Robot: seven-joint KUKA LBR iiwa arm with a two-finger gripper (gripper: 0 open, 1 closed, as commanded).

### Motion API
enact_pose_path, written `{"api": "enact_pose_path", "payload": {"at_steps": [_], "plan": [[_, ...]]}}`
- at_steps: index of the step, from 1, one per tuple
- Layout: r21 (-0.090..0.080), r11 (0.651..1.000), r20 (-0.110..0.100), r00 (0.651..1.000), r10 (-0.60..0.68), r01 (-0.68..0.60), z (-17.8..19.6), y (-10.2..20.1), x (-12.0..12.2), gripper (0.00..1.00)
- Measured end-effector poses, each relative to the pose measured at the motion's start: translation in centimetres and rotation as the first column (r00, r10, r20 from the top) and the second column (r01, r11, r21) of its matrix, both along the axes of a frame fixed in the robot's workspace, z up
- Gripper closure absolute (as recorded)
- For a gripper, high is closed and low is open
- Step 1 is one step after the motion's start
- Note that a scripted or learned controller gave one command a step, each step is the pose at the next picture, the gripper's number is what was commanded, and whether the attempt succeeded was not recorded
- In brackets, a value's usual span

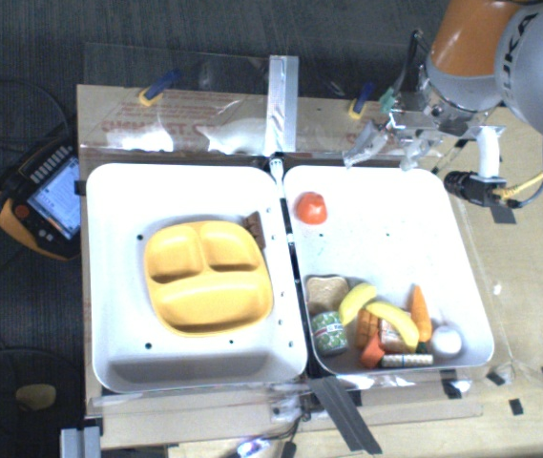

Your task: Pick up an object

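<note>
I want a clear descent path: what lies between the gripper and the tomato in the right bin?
Nothing: in the camera view, bare white bin floor separates the gripper from the tomato.

Two bins sitting side by side on bench [500,284]: left bin [109,256], right bin [462,246], touching along centre divider. Divided plate [206,277] lying in left bin, w/ a small block [255,227] just beside its far right corner. In right bin, tomato [310,207] sitting alone at far left, well apart from the rest. Near end: bread slice [324,292], can [329,333] in front of it, bananas [378,311] to the right, carrot [420,313] and ball [446,341] beyond those. Gripper [393,146] hanging over right bin's far rim. Tablet [50,198] lying on floor, left of bench.
</note>
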State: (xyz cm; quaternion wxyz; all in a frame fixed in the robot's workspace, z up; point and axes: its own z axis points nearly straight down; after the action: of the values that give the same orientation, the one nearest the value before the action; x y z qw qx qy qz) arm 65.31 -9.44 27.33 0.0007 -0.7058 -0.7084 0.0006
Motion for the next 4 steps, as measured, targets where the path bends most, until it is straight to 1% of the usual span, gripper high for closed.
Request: {"api": "enact_pose_path", "payload": {"at_steps": [1,2,3,4], "plan": [[-0.002,0.999,-0.002,0.999,-0.054,0.054,-12.9,-6.4,-1.2,0.0],[0.0,0.999,-0.001,0.999,-0.046,0.046,-17.5,-8.4,-8.1,0.0],[0.004,0.989,0.026,0.989,0.147,-0.148,-17.9,-11.7,-12.6,0.0],[-0.005,0.996,0.021,0.996,0.084,-0.084,-18.2,-10.7,-15.1,0.0]]}}
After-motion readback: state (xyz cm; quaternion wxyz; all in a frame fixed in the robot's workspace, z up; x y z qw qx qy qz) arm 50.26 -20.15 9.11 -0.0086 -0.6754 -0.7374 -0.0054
